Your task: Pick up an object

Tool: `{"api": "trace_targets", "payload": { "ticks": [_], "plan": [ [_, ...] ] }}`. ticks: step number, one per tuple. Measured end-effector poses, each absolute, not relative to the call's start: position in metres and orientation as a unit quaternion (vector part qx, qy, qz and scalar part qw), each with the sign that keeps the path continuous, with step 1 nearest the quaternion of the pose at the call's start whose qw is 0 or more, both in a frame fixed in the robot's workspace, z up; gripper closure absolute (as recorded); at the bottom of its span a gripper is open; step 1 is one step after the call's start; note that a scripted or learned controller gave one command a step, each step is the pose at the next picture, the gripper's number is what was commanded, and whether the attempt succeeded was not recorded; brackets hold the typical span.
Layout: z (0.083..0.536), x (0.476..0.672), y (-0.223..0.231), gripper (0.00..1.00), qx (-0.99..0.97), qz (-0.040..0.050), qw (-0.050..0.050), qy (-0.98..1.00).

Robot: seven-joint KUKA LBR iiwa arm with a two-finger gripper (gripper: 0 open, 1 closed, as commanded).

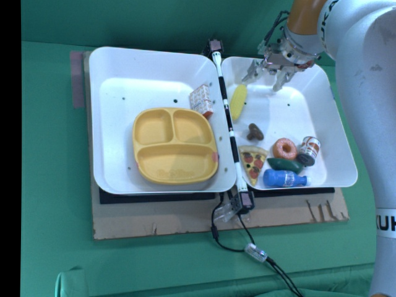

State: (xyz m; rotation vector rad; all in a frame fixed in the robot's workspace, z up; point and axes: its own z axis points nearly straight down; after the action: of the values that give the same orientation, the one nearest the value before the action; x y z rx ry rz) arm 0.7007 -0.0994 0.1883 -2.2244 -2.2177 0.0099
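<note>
Banana [238, 101], near the right bin's [328, 104] far-left corner, is approached; gripper [266, 76], spread and empty, must be lowered.

Spread, empty hand [266, 78] above right bin [337, 119], near yellow banana [238, 101]; yellow tray [175, 145] in left bin [117, 79]

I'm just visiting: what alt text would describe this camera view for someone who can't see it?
A grey robot arm's open pincer hangs over the right bin, above a banana, pizza slice, donut and bottle. The left bin holds a yellow tray.
</note>
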Motion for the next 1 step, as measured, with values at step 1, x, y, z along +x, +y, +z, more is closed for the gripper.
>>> {"api": "trace_targets", "payload": {
  "ticks": [1],
  "plan": [
    [0.1871, 0.7009, -0.1048, 0.00, -0.706, 0.0003, 0.004, -0.708]
  ]
}}
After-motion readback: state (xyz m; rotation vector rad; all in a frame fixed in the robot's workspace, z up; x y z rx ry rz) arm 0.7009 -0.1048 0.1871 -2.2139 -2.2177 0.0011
